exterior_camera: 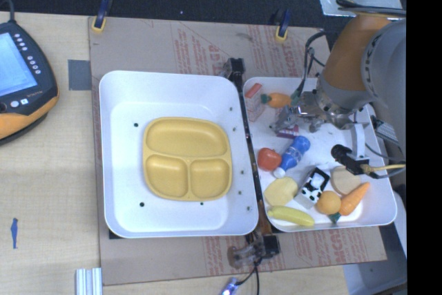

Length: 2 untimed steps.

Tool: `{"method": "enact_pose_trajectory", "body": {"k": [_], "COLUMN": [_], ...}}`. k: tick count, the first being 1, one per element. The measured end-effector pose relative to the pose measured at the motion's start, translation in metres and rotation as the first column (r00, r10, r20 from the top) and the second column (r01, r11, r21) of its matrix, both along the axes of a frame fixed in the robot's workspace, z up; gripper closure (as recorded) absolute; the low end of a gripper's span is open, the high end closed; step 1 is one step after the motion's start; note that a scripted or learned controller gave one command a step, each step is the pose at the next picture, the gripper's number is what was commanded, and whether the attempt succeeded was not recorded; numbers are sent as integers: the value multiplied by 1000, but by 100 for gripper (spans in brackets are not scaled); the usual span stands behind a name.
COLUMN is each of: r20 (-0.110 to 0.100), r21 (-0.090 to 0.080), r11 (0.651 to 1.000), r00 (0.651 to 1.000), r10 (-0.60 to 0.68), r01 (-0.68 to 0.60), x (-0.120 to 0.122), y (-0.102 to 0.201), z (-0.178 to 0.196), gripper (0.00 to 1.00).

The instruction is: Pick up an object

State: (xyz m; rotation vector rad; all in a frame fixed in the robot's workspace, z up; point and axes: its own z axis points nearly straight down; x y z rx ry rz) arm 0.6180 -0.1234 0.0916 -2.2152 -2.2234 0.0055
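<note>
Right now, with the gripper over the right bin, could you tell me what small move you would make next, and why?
I would probably lower the gripper a little toward the blue bottle. It sits just above that bottle in the camera view, in the right bin, with nothing seen between its fingers. The yellow tray lies in the left bin, away from the arm.

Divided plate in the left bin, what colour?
Yellow. The divided plate, three compartments, shows plainly in the camera view, in the left bin.
</note>
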Motion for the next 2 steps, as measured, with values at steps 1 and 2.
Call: {"method": "enact_pose_trajectory", "body": {"k": [1,2], "r20": [-2,-5], "r21": [0,0], "r11": [1000,1000], "r00": [1000,1000], "r10": [2,4], "r01": [-2,-4], "x": [2,2], "y": [25,24], "z": [0,10], "gripper": [0,100]}}
